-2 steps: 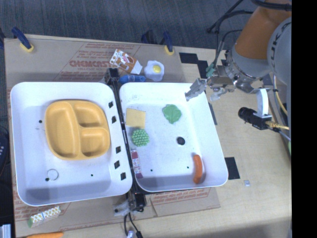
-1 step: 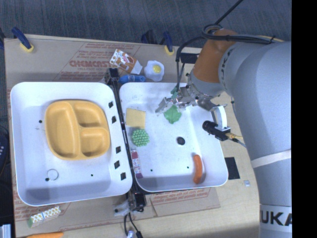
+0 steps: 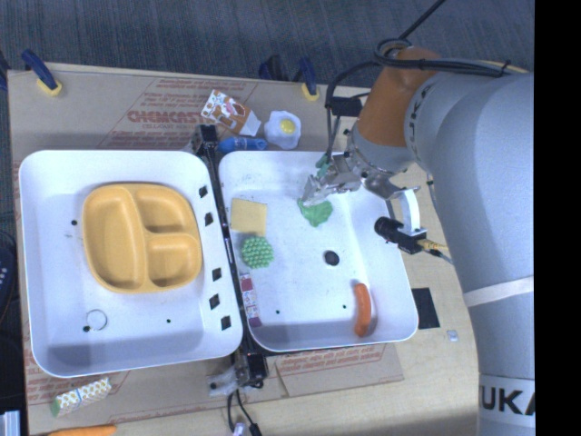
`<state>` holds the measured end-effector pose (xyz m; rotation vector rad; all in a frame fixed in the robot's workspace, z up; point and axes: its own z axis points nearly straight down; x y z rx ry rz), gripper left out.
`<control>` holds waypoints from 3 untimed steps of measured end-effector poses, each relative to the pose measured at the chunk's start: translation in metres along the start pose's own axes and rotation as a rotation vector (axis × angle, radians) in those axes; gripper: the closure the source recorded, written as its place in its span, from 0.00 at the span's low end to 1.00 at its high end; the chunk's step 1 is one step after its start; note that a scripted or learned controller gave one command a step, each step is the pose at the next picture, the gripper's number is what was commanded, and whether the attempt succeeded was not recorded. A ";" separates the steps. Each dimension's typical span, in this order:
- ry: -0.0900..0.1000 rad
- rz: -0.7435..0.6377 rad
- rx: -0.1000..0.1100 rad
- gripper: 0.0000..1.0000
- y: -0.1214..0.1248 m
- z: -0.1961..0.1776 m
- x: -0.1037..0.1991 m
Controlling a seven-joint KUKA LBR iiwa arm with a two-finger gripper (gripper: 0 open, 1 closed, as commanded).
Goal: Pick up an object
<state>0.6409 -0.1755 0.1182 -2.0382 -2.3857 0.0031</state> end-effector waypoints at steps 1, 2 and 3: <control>0.000 0.000 0.000 0.00 0.000 0.000 0.000; -0.001 -0.508 0.000 0.00 0.002 0.026 0.001; -0.002 -0.512 0.000 1.00 0.003 0.015 0.001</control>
